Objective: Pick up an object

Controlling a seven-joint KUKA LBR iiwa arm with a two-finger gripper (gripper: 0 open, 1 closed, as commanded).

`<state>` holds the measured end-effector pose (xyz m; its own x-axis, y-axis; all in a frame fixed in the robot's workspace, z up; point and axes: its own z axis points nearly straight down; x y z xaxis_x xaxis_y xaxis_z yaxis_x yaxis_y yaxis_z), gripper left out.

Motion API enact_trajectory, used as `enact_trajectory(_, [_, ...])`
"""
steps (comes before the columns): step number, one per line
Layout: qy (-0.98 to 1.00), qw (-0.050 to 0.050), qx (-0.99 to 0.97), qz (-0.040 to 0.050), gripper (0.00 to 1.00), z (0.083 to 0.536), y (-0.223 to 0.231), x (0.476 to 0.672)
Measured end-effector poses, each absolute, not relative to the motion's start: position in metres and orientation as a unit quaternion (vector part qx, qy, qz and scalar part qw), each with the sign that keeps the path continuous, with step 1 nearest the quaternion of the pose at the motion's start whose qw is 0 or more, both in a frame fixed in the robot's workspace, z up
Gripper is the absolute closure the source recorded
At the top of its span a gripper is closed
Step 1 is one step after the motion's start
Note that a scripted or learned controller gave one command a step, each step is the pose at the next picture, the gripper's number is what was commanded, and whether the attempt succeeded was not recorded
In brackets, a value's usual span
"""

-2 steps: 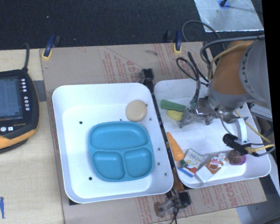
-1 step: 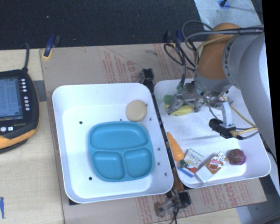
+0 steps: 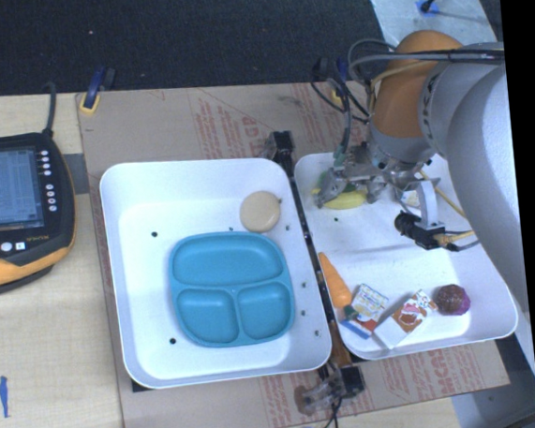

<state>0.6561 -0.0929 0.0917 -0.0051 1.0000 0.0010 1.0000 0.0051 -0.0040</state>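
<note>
Pincer point(image 3: 351, 183) of the grey arm with the orange band point(image 3: 406, 91), seen from the fixed overhead camera, low over the far end of the right shallow white bin point(image 3: 490, 328), directly above a yellow banana-shaped object point(image 3: 343, 200) lying near that bin's far-left corner; whether its two parts stand apart or together cannot be told, since the wrist and cables cover them. Room for moving is tight at this corner, with the bin's far rim and left wall close on two sides; the middle of the right bin is bare. Along its left wall lies an orange carrot-shaped object point(image 3: 335, 282); toward the near end sit a small white printed packet point(image 3: 368, 300), a flat red-and-white wrapper point(image 3: 410, 315) and a round dark purple object point(image 3: 452, 300), near one another. Left shallow white bin point(image 3: 132, 268) holds a turquoise three-compartment plastic tray point(image 3: 231, 289) in its middle and a round tan disc point(image 3: 261, 211) just beyond the tray's far-right corner. Both bins rest on brown cardboard sheet point(image 3: 173, 109) over a pale wooden bench point(image 3: 47, 371). An orange-and-black handheld control pendant with a screen point(image 3: 8, 205) lies at the left.
</note>
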Motion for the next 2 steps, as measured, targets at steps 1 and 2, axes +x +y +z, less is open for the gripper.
enact_trajectory(1, [-0.709, 0.002, -0.705, 0.0011, 0.0, 0.0921, -0.093, 0.6562])
enact_trajectory(2, [-0.708, 0.0, -0.706, 0.0005, 0.0, 0.0985, -0.0981, 0.6565])
